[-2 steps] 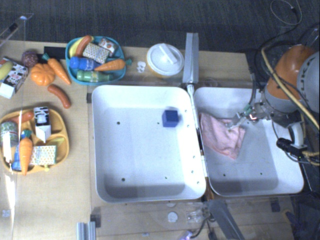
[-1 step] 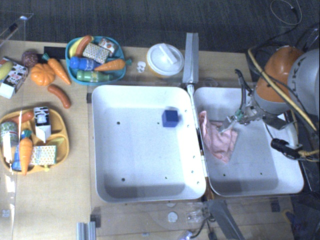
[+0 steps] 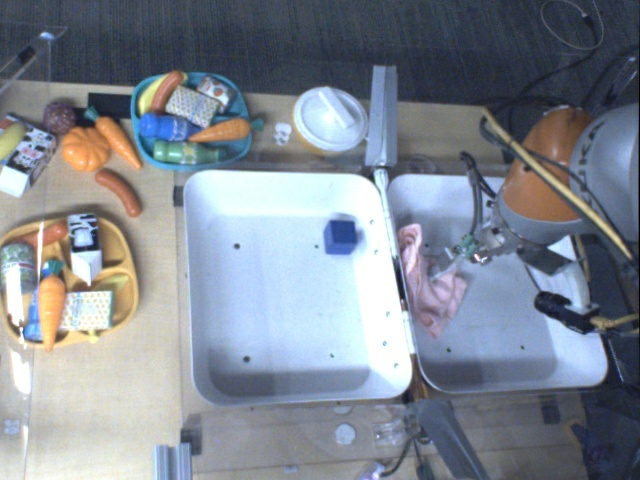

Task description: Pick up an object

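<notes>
Gripper (image 3: pixel 462 252) low in the right bin (image 3: pixel 520 363), tip at the upper right edge of the pink cloth (image 3: pixel 432 286). Finger state: cannot tell, too small and blurred. Cannot tell either whether touching the cloth or just above it; nothing seen clamped. Orange band (image 3: pixel 540 173) and grey arm (image 3: pixel 610 158) reaching in from the right over the bin's far corner.

Pink cloth crumpled against the right bin's left wall, running from the upper left down toward the middle. Blue cube (image 3: pixel 341 235) alone in the left bin (image 3: pixel 290 368), upper right part, well apart from the gripper.

Outside the bins: blue bowl of toy food (image 3: pixel 190 118) and white lid (image 3: pixel 330 118) along the back, yellow tray of toy food (image 3: pixel 65 283) at left, loose toy carrot, sausage, pumpkin near it.

Step, judged: approach or descent onto the cloth, grasp not confirmed. Next move needs: settle onto a raised fold, close, lift straight up, check the cloth comes along. Risk: thin fabric slipping out.
</notes>
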Controlling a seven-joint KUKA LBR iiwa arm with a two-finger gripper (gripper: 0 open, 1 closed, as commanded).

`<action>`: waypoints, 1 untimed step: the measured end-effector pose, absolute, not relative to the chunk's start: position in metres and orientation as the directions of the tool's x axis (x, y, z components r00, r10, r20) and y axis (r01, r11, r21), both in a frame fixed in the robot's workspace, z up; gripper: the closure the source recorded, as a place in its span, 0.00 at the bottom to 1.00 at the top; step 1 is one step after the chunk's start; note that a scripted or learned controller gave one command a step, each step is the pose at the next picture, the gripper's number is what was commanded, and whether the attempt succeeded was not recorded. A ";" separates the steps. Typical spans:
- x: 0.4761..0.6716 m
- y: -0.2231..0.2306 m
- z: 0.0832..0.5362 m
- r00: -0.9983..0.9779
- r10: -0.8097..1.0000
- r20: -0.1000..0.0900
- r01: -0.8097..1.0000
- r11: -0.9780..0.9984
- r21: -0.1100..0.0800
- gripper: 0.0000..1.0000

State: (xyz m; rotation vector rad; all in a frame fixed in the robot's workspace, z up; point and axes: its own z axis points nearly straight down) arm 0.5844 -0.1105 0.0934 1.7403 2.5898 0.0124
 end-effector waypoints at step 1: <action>0.564 -0.097 0.094 -0.415 0.910 -0.017 0.910 0.415 0.021 0.00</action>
